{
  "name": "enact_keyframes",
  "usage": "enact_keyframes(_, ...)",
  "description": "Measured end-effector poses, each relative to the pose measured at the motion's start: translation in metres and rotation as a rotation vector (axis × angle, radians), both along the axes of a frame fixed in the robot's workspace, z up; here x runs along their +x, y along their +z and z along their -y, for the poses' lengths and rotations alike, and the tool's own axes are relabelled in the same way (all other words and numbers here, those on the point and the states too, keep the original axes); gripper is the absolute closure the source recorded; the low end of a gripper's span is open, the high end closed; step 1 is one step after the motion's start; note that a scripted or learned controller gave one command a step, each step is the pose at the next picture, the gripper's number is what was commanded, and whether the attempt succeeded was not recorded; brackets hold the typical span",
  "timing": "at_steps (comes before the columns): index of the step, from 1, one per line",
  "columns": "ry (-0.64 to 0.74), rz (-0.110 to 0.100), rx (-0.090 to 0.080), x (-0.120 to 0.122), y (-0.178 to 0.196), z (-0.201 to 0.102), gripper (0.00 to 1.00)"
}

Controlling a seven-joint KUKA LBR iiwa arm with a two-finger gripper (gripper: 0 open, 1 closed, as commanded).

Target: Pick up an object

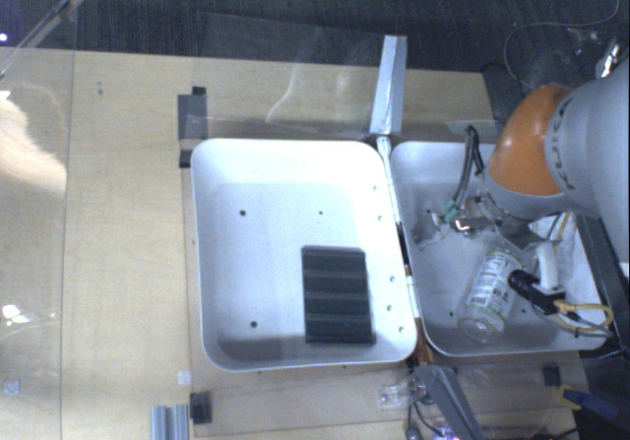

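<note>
Clear bottle (pixel 485 295) lies on its side in the right bin (pixel 436 325), just nearer the camera than the gripper (pixel 458 220) and seemingly apart from it. The arm hides the bin's right part. Whether the gripper is spread or closed cannot be told.

**Tally: two bins, two loose items, one arm**

There are two white bins: the bin at the view's left (pixel 202 231) and the bin at the view's right (pixel 433 167). The left one holds one black ribbed pad (pixel 337 294). The right one holds one clear bottle (pixel 487 295). One robot arm (pixel 581 143) reaches in. Smaller bits beside the bottle are too unclear to count.
</note>
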State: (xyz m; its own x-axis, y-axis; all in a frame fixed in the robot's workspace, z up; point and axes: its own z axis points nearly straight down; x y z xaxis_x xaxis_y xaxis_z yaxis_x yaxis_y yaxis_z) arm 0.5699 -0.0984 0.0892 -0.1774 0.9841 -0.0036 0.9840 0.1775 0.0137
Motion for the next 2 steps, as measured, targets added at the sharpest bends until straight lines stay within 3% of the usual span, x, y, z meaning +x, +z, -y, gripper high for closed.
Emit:
enact_keyframes(1, -0.094, -0.005, 0.001, 0.073, -0.002, -0.001, 0.0)
enact_keyframes(2, -0.08, -0.003, 0.001, 0.008, 0.0, 0.014, 0.0)
